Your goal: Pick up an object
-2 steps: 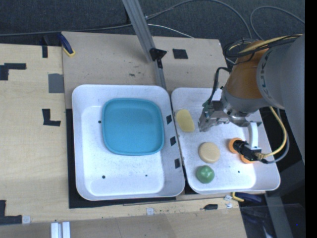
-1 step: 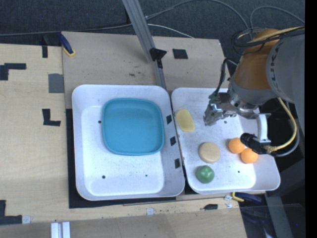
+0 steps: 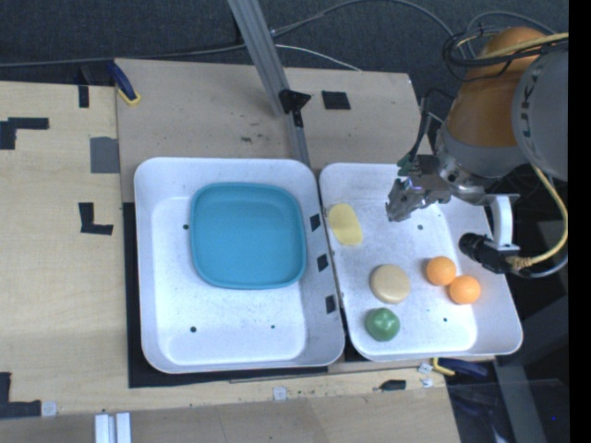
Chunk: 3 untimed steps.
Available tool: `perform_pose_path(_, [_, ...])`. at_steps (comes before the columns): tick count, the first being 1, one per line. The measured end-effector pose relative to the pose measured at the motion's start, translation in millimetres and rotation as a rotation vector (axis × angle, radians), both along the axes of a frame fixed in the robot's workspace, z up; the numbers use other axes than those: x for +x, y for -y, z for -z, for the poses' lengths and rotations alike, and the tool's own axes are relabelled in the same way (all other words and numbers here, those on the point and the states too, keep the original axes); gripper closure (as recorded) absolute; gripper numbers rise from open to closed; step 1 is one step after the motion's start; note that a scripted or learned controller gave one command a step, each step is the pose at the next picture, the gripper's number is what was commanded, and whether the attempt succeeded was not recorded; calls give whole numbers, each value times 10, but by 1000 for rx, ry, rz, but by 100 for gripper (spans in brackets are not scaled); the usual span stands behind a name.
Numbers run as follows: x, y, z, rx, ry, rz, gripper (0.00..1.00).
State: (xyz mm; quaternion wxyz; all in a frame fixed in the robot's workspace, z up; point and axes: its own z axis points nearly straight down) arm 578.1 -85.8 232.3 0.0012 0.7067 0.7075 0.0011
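Note:
The right bin (image 3: pixel 480 340) holds a pale yellow oblong object (image 3: pixel 345 223) at its left side, a beige round object (image 3: pixel 391 282) in the middle, a green round object (image 3: pixel 380 323) near the front, and two orange balls (image 3: pixel 441 270) (image 3: pixel 464 290) at the right. My gripper (image 3: pixel 404 205) hangs over the back part of the right bin, to the right of the yellow object and above the beige one. Nothing shows between its fingers.
The left bin (image 3: pixel 166 312) carries a blue square plate (image 3: pixel 247 234). A grey metal pole (image 3: pixel 268 63) slants up from the back edge between the bins. Cables loop around the arm at the right.

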Motion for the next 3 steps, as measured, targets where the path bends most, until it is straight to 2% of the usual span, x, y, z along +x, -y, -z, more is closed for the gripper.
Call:
perform_pose_path(1, [61,-615,62,1,-4,-4,100])
perform_pose_path(2, [142,-1048,110,1,-4,-3,100])
perform_pose_path(3, [178,-1628,7,1,-4,-4,100])
